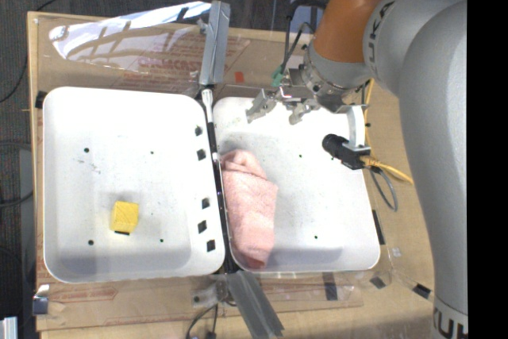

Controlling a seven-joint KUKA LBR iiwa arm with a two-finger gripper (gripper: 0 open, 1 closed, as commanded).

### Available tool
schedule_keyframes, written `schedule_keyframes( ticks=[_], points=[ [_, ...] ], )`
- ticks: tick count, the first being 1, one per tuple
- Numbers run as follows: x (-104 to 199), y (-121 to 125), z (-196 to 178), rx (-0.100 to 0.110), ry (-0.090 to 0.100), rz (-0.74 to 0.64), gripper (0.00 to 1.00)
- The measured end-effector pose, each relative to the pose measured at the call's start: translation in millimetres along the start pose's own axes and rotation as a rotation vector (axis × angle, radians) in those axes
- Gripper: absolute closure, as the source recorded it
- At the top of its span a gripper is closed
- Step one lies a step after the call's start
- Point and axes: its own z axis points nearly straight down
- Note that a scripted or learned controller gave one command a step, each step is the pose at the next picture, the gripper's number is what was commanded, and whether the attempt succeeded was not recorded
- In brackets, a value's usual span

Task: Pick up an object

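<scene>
Camera view: the gripper (276, 109) hangs over the far edge of the right bin (341, 194), near its far left corner. Its two fingers (259, 106) point left and stand apart — open, with nothing between them and nothing touching them. The arm (397, 36) comes in from the right, its orange band just behind the wrist; dark letters run along the grey shell by the band, cut off and too partial to read, and more letters show at the lower right on the arm's body, also cut off.

A pink cloth (249, 207) lies crumpled in the right bin, against its left wall, running from mid-bin toward the near edge — well apart from the gripper. A small yellow block (125, 217) sits in the left bin (71, 131), toward its near left part.

Both bins rest side by side on the surface (159, 52), which carries faint reddish print behind the left bin, too washed out to read.
</scene>
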Motion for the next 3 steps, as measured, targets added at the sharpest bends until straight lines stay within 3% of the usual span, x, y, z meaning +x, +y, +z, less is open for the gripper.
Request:
schedule_keyframes(
  ticks=[1,2,3],
  points=[
    [19,-10,34,-0.002,0.000,-0.226,0.00],
    [19,-9,24,-0.001,-0.001,-0.229,1.00],
    [-2,-8,127,-0.003,-0.001,-0.494,1.00]
  ],
)
